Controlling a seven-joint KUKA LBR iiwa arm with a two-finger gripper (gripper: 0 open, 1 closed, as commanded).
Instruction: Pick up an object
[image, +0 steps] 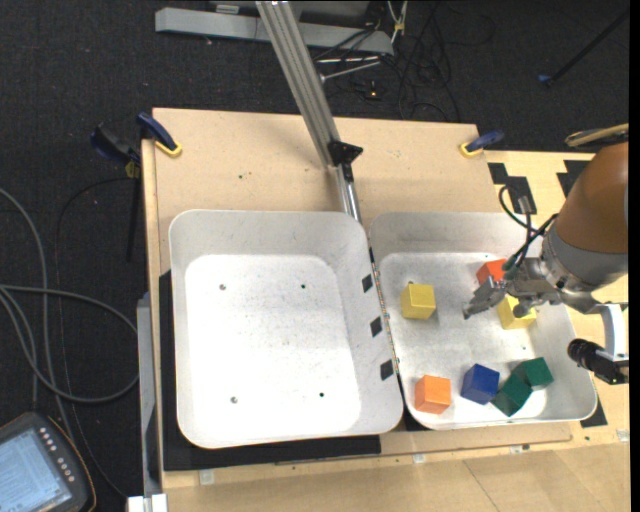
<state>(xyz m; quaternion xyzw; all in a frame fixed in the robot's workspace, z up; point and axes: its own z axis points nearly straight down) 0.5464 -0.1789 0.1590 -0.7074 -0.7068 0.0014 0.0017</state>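
Rt bin (400, 262): 2 yellow, 2 green blocks.

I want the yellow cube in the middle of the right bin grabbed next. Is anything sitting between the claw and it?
Nothing visible does. The yellow cube stands alone on bare bin floor, with open white floor between it and the claw to its right.

Even overhead light, bright, mostly sharp.
White bins (270, 240) near blown out, no hard glare; soft short shadows under blocks (419, 301). Floor dark, low detail. Arm (600, 215) at rt edge slightly soft.
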